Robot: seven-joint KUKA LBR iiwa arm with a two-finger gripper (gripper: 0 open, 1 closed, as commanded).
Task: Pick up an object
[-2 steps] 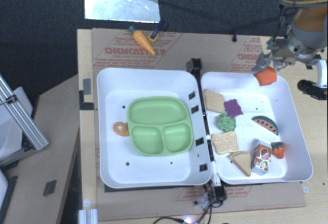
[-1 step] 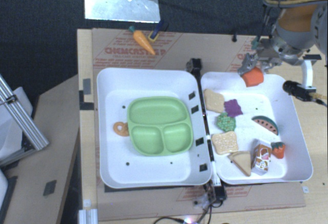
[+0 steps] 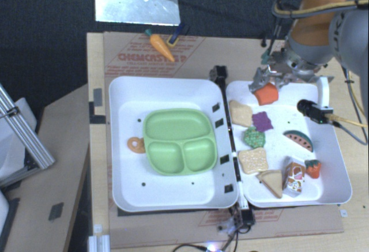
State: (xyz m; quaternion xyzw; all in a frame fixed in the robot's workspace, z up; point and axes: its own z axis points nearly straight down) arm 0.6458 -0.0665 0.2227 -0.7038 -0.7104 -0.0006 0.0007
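Near edge of the right bin (image 3: 340, 190): a small carton (image 3: 294, 179) is standing just beside a bread wedge (image 3: 271, 181), and a small tomato-like piece (image 3: 313, 169) is sitting close on the carton's right.
Middle of the right bin: a square cracker (image 3: 253, 160) is lying next to the divider side, a green broccoli piece (image 3: 253, 138) is resting just above it, and a watermelon slice (image 3: 298, 140) is lying further right, apart from both.
Further back in the right bin: a purple piece (image 3: 263, 121) is sitting beside a pale bread slice (image 3: 241, 113), the two close together or touching.
Left bin (image 3: 124, 187): a green divided plate (image 3: 177, 140) is taking up its middle, and a small pretzel (image 3: 136, 145) is lying against the plate's left rim.
Orange block (image 3: 266, 94): it is sitting at the far end of the right bin, directly under the claw, near the bin's back wall.
Claw (image 3: 266, 82): it is hanging right over the orange block, its grey fingers reaching down at the block's top; whether it is gripping the block, or how far apart the fingers are standing, I cannot tell.
Arm (image 3: 323, 3): it is coming in from the right, the orange band showing above the wrist.
Far tabletop (image 3: 98, 55): a toy carrot (image 3: 161, 47) is lying on the cardboard behind the left bin.
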